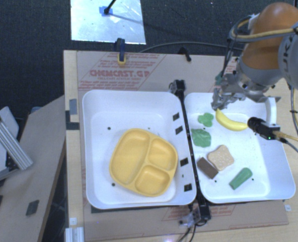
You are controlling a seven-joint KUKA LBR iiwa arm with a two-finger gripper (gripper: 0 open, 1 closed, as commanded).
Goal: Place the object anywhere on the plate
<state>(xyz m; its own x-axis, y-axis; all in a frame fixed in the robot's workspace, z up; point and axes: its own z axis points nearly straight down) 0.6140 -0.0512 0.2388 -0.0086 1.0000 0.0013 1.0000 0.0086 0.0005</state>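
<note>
A yellow plate (144, 161) with three compartments lies in the left bin (96, 135). The right bin (280, 175) holds a yellow banana (230, 122), a small green leafy piece (206, 118), a larger green piece (201, 137), a slice of toast (221, 157), a brown block (207, 167) and a green cylinder (240, 178). My gripper (221, 101) hangs over the far left part of the right bin, just above the banana's left end and close to the small green piece. Nothing visible is held in it.
A black divider (185, 135) runs between the two bins. A black connector with cable (262, 128) hangs to the right of the banana. A yellow-and-black clamp (121, 52) stands at the bench's far edge.
</note>
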